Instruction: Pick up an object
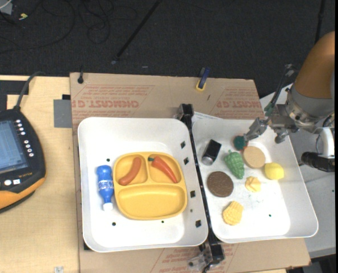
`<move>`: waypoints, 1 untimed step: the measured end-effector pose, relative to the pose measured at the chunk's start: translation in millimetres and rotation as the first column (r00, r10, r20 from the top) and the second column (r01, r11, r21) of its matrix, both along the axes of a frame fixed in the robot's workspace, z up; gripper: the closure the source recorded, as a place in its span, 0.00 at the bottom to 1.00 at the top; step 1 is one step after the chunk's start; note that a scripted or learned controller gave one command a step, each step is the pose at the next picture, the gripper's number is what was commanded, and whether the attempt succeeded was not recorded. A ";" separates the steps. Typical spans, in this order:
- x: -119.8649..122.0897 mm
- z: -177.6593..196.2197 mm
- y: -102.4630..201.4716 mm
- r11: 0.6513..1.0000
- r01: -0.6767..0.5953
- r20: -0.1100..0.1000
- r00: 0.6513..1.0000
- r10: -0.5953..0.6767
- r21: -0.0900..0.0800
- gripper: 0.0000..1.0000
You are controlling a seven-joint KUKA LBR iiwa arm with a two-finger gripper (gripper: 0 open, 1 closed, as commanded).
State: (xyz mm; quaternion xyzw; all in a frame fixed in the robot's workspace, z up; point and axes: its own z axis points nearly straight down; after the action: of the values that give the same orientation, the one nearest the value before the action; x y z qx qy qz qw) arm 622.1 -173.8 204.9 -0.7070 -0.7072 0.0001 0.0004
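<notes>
Objects for picking lie loose in the right bin (303,223), clustered from its centre toward 12 o'clock. A black block (212,151), matte and box-shaped, sits at about 10 o'clock in the bin with its long axis running from 1 to 7 o'clock. Just beside it is a green knobbly toy vegetable (234,164), its long axis running roughly from 11 to 5. At its 1 o'clock is a small dark green piece (240,141), too small to tell its shape. A tan flat disc (255,156) lies beside a smooth yellow lemon (274,171). A brown round disc (220,183) sits near the centre, with a small yellow piece (252,183) at its 3 o'clock. A bumpy ear of corn (232,212) at 6 o'clock points from 1 to 7.

The gripper (269,132) hovers at the bin's 12 o'clock edge, its fingers spread wide with nothing between them.

In the left bin (89,152), a glossy yellow divided plate (150,201) carries a sausage (130,170) and a red chili (165,168). A blue bottle (104,185) lies along the 12-to-6 line.
</notes>
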 end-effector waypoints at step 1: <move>-11.7 -95.9 44.4 1.000 -0.001 -0.008 1.000 0.001 0.003 0.00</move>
State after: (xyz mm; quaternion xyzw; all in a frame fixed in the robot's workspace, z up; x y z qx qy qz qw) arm 610.4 -129.4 109.1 -0.7065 -0.7077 0.0018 0.0044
